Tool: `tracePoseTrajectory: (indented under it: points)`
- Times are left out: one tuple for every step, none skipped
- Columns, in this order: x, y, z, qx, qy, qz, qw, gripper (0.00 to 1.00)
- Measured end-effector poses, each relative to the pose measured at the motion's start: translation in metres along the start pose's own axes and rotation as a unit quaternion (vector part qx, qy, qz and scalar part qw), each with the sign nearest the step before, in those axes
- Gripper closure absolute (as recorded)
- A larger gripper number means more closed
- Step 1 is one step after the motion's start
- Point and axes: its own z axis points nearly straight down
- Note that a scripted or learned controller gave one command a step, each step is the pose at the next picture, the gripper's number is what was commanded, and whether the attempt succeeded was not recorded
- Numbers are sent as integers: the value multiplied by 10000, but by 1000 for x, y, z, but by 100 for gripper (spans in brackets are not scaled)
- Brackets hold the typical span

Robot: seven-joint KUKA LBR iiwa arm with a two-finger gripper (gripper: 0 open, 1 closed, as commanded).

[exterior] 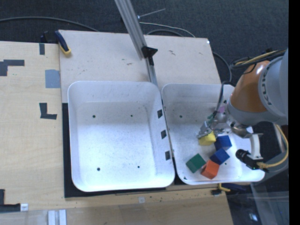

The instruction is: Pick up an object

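Arm reaches in from the right, orange band above the wrist, over the right bin (187,97). Gripper (209,129) is low in that bin, right at the yellow block (207,138).

Whether the gripper is released or clenched: cannot tell. The tip is small and blurred against the block, and no object is clearly seen held.

Objects, all in the near right part of the right bin:
- yellow block, just below the gripper tip, touching or nearly so
- blue block (223,142), just right of the yellow one
- second blue block (219,156), nearer, beside the first
- orange-red block (210,169), nearest, touching the second blue one
- green block (195,163), left of the orange-red one, slightly apart

Left bin (75,125) sits alongside on the desk (28,125). Metal pole (133,27) slants in from the far side toward the gap between the bins. A yellow-and-blue tool (63,43) lies far left on the board.

Step in hand, by my reading: the descent or the grasp itself, with the yellow block the likely target.

Next move calls for a firm close around the yellow block, then a straight lift. The blue block crowds its right side, so a finger may land on it or nudge the cluster. A grip on a corner would likely slip on the way up.
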Motion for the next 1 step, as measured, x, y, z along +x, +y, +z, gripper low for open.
tracePoseTrajectory:
  points:
    - [53, 77, -52, -54, 2, -33, 10000, 100]
